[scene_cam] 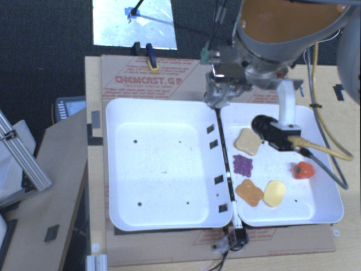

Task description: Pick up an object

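Nearest, in the right bin (324, 210), a yellow piece (274, 193) lies at about 6 o'clock just beside an orange piece (249, 192) to its 9 o'clock. Farther in sit a purple piece (242, 164), a red-orange piece (303, 170) toward 3 o'clock, and a tan piece (247, 141). The left bin (113, 151) lies alongside on the table (62, 151). The gripper (219, 95) hangs at 12 o'clock over the bins' far shared edge; whether it is spread or closed cannot be told.
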`<state>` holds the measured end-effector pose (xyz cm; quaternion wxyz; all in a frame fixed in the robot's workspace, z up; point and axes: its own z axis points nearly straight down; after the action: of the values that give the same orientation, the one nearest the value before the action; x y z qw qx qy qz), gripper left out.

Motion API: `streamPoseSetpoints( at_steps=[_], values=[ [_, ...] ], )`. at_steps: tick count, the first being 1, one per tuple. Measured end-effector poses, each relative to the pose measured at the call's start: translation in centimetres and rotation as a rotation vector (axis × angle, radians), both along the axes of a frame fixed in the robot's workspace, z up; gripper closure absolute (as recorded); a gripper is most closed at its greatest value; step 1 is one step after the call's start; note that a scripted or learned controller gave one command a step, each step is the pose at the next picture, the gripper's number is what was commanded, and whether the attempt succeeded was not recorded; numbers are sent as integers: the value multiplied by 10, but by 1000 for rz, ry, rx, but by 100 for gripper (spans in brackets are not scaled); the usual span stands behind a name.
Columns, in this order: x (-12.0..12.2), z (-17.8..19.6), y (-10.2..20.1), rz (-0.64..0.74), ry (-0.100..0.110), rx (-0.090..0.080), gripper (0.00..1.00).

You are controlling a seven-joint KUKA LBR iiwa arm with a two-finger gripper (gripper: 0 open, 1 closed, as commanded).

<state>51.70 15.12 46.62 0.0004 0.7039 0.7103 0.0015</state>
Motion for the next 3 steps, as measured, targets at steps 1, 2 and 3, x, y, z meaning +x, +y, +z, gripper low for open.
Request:
streamPoseSetpoints(
  at_steps=[1, 2, 3],
  values=[
    [-33, -128, -16, -9, 15, -5, 100],
    [-30, -43, -8, -5, -8, 2, 100],
    [-30, 70, -11, -4, -13, 3, 100]
  ],
)
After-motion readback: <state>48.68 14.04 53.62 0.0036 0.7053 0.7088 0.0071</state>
